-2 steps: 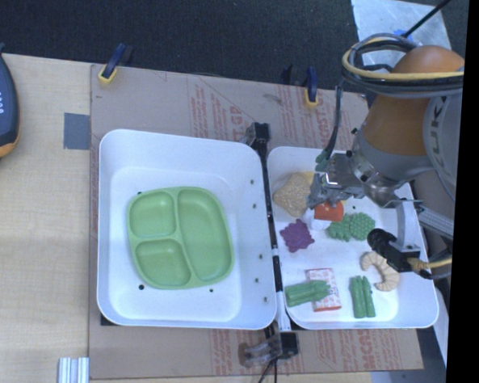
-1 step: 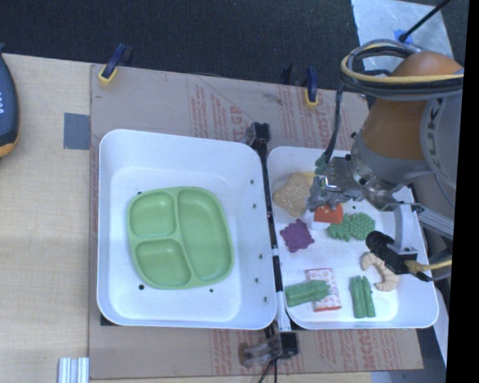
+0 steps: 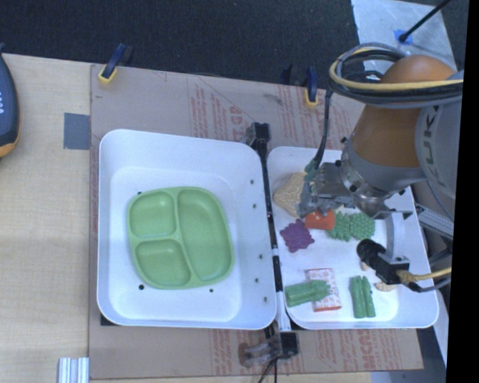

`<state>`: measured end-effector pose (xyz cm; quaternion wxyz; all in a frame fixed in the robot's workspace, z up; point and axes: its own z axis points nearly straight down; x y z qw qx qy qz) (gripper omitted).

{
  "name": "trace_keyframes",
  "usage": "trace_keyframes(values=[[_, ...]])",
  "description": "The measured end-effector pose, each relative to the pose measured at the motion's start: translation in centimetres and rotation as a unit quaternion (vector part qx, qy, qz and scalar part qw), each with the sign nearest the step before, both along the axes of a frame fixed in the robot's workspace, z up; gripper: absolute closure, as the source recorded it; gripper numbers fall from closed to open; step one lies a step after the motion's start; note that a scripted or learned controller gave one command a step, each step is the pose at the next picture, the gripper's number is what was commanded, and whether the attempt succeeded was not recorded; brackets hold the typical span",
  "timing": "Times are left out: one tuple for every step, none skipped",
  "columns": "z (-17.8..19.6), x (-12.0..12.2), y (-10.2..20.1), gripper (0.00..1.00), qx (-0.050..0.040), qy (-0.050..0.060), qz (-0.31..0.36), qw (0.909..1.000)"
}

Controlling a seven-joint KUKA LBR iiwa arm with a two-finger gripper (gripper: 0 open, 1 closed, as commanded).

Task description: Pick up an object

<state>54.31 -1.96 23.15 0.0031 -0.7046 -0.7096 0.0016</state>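
Tool (image 3: 316,201) low in the right bin (image 3: 422,319); its grip cannot be told. An orange-red object (image 3: 320,221) lies just below it, a purple toy (image 3: 297,236) slightly farther down-left.

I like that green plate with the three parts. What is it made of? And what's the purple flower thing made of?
The green plate looks like smooth moulded plastic: one even colour, rounded dividers, a soft sheen. The purple flower thing in the right bin looks like matte plastic or rubber, with no shine on its lobed edges; it is too small to be sure.
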Motion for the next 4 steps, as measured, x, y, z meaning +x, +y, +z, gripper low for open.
trace_keyframes(values=[[0.0,0.6,0.9,1.0,-0.001,-0.002,0.0,1.0],[1.8,-1.3,4.0,1.0,-0.0006,-0.001,0.0,1.0],[0.1,-0.2,3.1,1.0,-0.0016,0.0,-0.002,1.0],[-0.3,-1.1,3.4,1.0,-0.0011,0.0,-0.002,1.0]])
